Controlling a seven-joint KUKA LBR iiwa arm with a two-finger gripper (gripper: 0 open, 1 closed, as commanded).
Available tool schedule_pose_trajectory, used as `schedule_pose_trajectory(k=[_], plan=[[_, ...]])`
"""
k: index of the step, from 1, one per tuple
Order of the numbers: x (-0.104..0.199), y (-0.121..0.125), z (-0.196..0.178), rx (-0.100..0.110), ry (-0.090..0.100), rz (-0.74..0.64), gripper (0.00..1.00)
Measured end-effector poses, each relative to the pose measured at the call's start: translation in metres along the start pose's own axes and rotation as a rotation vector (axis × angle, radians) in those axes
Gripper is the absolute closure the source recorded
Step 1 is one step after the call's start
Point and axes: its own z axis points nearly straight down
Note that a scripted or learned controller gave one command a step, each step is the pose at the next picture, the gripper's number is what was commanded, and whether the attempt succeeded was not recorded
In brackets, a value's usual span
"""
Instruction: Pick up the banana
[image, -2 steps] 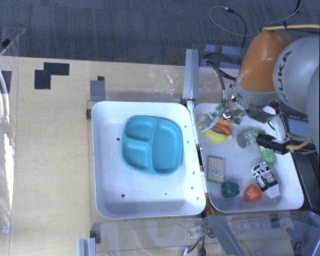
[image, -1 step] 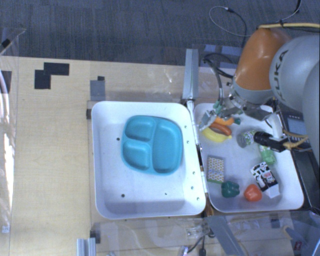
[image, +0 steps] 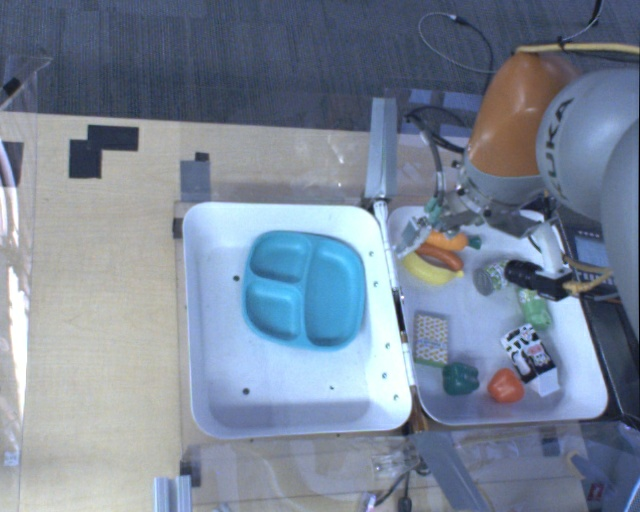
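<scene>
At the rear left corner of the right-hand bin (image: 590, 400) lies the banana (image: 428, 270), close to the wall shared with the left-hand bin (image: 210, 330). It is short, plump, bright yellow and gently curved, lying flat with its length running left to right. An orange, carrot-like piece (image: 447, 243) lies against its rear side, touching it and partly over it.

Above these two hangs the gripper (image: 440, 222), under the grey arm with its orange band, reaching in from the right. How wide or narrow the pincer stands cannot be told from this view, and nothing can be seen held in it.

Counted in the right-hand bin:
- one banana
- one orange piece
- one small grey cylinder (image: 490, 278) just right of the banana
- one pale green lump (image: 536, 311)
- one black-and-white patterned box (image: 527, 350)
- one red-orange rounded thing (image: 505, 387)
- one dark green rounded thing (image: 460, 378)
- one flat checked pad (image: 431, 339)

That makes eight things.

One thing lies in the left-hand bin: a blue plate (image: 305, 288) with three compartments.
</scene>
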Motion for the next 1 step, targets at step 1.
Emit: schedule_pose_trajectory(k=[1], plan=[[0.0403, 0.0052, 0.0012, 0.003, 0.002, -0.047, 0.00]])
